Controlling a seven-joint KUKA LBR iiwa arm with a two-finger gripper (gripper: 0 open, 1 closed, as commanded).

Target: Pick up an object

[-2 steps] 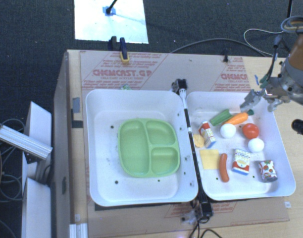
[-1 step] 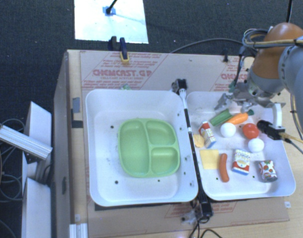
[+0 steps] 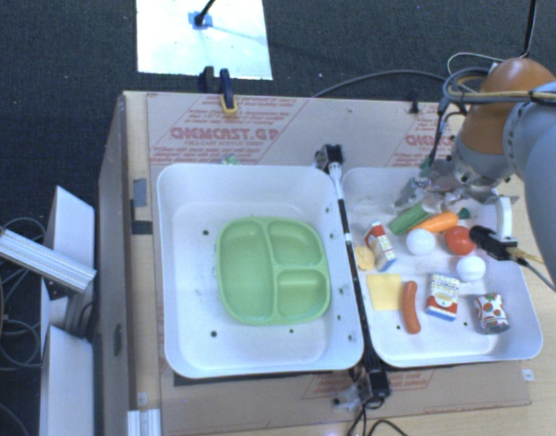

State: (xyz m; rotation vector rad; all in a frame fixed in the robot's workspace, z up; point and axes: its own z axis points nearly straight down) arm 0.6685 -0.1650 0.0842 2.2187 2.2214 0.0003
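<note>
Over the far edge of the right-hand shallow white bin [image 3: 523,334] sits the hand [image 3: 439,187], low at the bin's back rim; can't tell from this angle how far it's open or whether it has anything, the metal parts blur together. No object visibly between its tips, so treat the pick as not yet made. Nearest candidates lie just in front of the hand: a green cucumber-shaped toy [image 3: 406,218] and an orange carrot-shaped toy [image 3: 439,222] lying side by side, touching or nearly so. A little further out: white egg-like ball [image 3: 420,241], red tomato-like ball [image 3: 458,240], second white ball [image 3: 471,267]. Further still: small red-and-white carton [image 3: 443,296], red sausage [image 3: 411,306], yellow cheese slice [image 3: 383,291], small printed can [image 3: 491,312], small bottle-like pack [image 3: 381,246]. Left of the hand, well apart, the other white bin holds a green divided plate [image 3: 273,269]. Risks, my read: cucumber and carrot are packed tight, so a closing hand may catch both or squeeze one out sideways; round balls likely roll off on contact; hand is close to the bin wall, so a descent here could clip the rim.
</note>
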